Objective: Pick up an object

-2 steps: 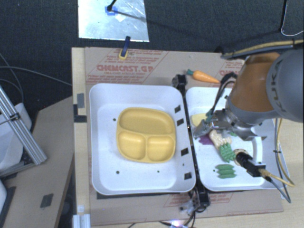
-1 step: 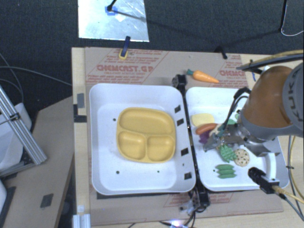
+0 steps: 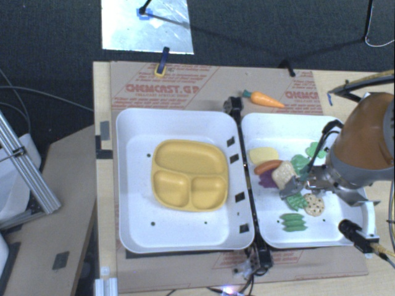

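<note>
In the right bin (image 3: pixel 271 125) lies a cluster of toy foods: a yellow cheese wedge (image 3: pixel 261 155), a red sausage (image 3: pixel 267 166), a purple piece (image 3: pixel 267 180), a beige bread piece (image 3: pixel 283 173), green leafy pieces (image 3: pixel 300 163), a round cookie (image 3: pixel 314 205) and a green pea pod (image 3: pixel 293 222). My gripper (image 3: pixel 295 189) hangs low over the middle of the cluster, its grey tips just right of the bread piece and above a dark green piece (image 3: pixel 296 201). The orange-banded arm (image 3: pixel 364 142) covers the bin's right part.
The left bin (image 3: pixel 133 134) holds a yellow three-compartment tray (image 3: pixel 189 174). A toy carrot (image 3: pixel 265 98) lies on the cardboard behind the right bin. A blue and yellow clip (image 3: pixel 162 62) sits at the back left. Black clamps (image 3: pixel 237 165) line the divider between the bins.
</note>
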Controlling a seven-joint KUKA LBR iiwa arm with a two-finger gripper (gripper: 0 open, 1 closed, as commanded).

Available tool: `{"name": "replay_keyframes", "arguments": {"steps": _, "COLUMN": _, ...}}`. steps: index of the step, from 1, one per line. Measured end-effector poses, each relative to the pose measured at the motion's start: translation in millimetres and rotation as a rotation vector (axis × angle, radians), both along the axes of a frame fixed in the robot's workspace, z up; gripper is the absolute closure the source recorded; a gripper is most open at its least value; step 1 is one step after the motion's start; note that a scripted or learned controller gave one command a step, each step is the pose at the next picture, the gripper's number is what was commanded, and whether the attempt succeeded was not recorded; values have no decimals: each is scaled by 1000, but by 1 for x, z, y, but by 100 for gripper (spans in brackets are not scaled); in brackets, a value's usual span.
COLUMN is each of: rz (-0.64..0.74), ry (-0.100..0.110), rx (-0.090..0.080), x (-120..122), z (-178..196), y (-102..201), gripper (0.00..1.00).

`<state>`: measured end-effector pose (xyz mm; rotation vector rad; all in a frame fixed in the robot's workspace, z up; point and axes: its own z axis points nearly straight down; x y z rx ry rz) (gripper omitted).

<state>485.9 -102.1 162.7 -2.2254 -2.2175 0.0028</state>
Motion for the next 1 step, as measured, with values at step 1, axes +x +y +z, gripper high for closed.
{"name": "replay_keyframes", "arguments": {"steps": 1, "rz": 0, "ry": 2, "rx": 0, "x": -1, "z": -60, "y": -46, "gripper": 0}}
